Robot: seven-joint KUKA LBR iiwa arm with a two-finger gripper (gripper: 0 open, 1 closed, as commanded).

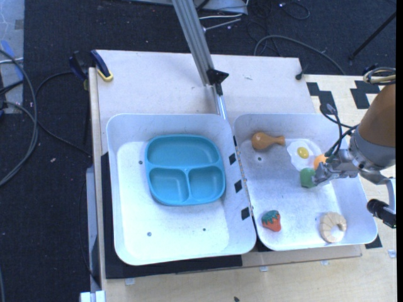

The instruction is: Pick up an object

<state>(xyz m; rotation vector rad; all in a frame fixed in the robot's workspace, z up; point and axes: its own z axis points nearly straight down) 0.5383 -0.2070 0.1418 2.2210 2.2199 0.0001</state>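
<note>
The green piece (306, 178) lies in the right bin (352, 225), beside the egg (301, 151). My claw (320, 174) touches it, but it is too blurred to tell whether I am gripping; nothing looks lifted yet. The far wall is near, with open floor toward the strawberry (271, 219).

light blue divided plastic tray (185, 170), white shallow bins (126, 231), red toy strawberry (271, 219) with green top, white fried egg toy (301, 153) with yellow yolk.
</note>
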